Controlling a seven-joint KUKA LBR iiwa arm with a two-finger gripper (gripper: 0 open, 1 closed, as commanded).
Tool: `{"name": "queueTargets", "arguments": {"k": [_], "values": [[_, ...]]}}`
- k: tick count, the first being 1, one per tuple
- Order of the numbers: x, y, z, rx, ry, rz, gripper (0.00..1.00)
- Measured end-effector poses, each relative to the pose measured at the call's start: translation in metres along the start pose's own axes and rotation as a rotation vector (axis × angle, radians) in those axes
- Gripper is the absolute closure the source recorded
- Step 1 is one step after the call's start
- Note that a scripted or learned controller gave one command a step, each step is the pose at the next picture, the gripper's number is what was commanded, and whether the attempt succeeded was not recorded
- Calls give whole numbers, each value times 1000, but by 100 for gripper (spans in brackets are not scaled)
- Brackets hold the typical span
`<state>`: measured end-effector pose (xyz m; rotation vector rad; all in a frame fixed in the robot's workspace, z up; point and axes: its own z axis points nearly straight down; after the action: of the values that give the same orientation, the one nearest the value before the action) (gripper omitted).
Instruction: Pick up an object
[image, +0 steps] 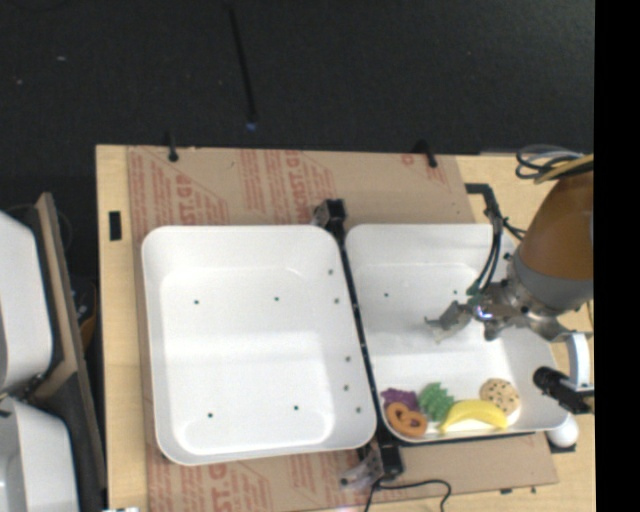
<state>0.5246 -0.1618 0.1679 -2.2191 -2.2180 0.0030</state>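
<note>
1. Your candidates for picking lie in a row along the near wall of the right bin (420, 240): a purple toy (399, 398), an orange pretzel-like piece (405, 420), a green leafy piece (436, 400), a yellow banana (473, 416) and a round cookie (499, 396).
2. The banana's long axis runs roughly left to right, parallel to that near wall, with its right end tucked just under the cookie.
3. Your gripper (447, 318) hangs over the middle of the right bin, well apart from the row, pointing toward the view's left; you cannot tell whether it is apart or together, and nothing shows between its tips.
4. The left bin (250, 340) sits beside it on the cardboard-covered worktop (230, 190).
</note>
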Motion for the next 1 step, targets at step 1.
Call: {"name": "queueTargets", "arguments": {"k": [1], "values": [[29,63,4,-6,-2,-4,0]]}}
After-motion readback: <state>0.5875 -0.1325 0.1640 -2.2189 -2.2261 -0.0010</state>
